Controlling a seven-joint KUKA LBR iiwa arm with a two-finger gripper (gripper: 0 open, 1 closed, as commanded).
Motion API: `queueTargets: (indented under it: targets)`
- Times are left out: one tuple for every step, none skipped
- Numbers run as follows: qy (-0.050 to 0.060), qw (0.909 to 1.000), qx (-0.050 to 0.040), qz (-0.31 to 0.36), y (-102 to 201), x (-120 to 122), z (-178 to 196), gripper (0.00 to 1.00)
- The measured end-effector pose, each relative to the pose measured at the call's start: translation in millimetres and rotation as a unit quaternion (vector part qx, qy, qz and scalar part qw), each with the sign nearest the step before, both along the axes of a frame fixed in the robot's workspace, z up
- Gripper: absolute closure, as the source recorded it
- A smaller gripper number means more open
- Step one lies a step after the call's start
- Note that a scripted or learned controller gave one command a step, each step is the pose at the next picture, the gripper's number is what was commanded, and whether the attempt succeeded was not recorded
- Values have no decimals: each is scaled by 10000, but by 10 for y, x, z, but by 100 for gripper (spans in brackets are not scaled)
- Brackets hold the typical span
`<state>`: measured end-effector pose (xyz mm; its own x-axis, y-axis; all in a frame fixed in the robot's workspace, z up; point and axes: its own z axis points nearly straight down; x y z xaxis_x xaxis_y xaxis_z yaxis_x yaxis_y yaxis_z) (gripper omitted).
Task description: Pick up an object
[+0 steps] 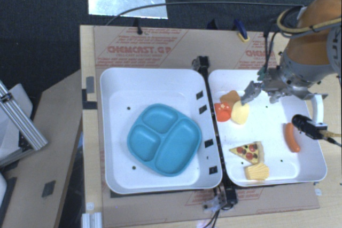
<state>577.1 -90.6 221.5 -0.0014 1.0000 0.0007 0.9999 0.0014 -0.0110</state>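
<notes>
The right bin [307, 168] holds several toy foods. A brown bread piece [230, 97], a red tomato [223, 111] and a pale yellow fruit [240, 114] crowd its left side. A pizza slice [249, 151] and a yellow wavy piece [257, 172] lie near the front. An orange sausage [292, 138] rests toward the right. My gripper [263, 94] hovers over the bin's back middle, open, with nothing between its fingers. Its left finger [249, 94] ends just above the yellow fruit and beside the bread.
The left bin [120, 93] holds a blue divided plate [164, 139]. A black divider with clips [208, 115] runs between the bins. The arm's orange band [315, 18] rises at the right. Bare white floor lies in the right bin's centre.
</notes>
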Motion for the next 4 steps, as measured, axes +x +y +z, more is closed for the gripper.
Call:
queueTargets:
  targets:
    - [-63, 10000, -5, 10, 1, 25, 67, 0]
    - [-47, 10000, -3, 2, 14, 31, -349, 0]
    - [-44, 10000, -2, 0, 29, 42, -975, 0]
    - [-58, 10000, -3, -5, 30, 48, -1383, 0]
